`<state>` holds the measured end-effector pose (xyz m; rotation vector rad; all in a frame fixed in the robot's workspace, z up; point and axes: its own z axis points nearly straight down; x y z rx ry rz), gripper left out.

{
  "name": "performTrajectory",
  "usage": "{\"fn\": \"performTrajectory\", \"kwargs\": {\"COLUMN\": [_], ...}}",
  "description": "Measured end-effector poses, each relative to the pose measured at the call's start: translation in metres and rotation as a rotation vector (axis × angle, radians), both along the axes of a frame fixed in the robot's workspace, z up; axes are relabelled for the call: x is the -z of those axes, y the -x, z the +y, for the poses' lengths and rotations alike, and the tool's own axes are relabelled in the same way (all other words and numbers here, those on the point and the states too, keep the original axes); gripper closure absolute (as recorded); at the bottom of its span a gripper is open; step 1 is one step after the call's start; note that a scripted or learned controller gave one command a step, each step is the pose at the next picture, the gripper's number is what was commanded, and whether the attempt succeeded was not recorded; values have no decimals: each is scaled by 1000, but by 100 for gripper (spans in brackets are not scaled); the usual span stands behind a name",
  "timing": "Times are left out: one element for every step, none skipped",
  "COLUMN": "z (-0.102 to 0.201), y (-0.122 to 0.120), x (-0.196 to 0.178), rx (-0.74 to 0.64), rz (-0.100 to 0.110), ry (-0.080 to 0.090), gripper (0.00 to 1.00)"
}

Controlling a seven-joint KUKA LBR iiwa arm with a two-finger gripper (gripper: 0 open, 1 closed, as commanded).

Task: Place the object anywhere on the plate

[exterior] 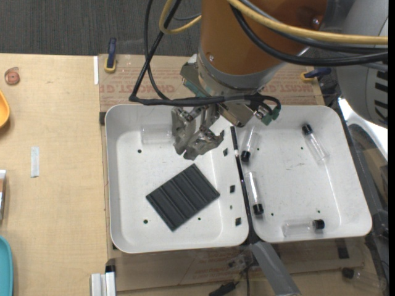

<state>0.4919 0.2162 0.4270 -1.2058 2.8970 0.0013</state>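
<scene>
A dark ribbed rectangular plate lies flat and turned at an angle in the left bin. My gripper hangs over the back of that bin, just above and behind the plate's far corner. A clear tube lies in the left bin to the left of the gripper. Three clear tubes with black caps lie in the right bin: one at the back right, one along the left wall and one at the front. Another capped tube rests by the divider, right of the gripper.
The right bin adjoins the left one along a black-marked divider. The arm's large orange wrist and its cables overhang the back of both bins. A wooden bench top spreads to the left.
</scene>
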Motion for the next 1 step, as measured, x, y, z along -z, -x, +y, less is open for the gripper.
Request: {"fn": "performTrajectory", "kwargs": {"z": [4], "y": [-50], "x": [25], "rx": [-108], "rz": [0], "ry": [0], "gripper": [100]}}
